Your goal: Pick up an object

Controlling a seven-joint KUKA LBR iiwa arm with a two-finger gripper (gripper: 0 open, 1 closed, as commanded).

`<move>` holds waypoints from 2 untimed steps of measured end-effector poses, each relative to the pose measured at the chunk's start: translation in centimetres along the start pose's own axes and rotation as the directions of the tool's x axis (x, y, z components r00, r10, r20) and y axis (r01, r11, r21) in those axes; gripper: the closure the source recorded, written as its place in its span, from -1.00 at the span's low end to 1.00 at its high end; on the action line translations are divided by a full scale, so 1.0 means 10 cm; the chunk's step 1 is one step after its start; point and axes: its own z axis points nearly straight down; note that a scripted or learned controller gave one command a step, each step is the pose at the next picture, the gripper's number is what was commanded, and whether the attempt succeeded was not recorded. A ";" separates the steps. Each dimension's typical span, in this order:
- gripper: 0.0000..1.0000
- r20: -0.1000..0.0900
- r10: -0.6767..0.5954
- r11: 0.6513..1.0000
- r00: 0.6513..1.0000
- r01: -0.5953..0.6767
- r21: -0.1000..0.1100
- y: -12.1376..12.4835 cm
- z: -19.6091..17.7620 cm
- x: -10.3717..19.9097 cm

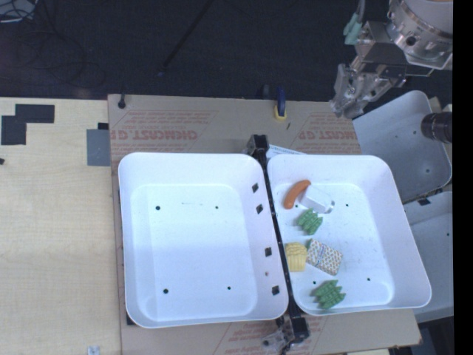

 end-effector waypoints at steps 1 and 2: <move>1.00 0.000 0.007 1.000 1.000 -0.007 0.018 -0.65 1.83 -0.24; 1.00 -0.002 -0.001 1.000 1.000 0.001 -0.004 -0.80 0.80 0.28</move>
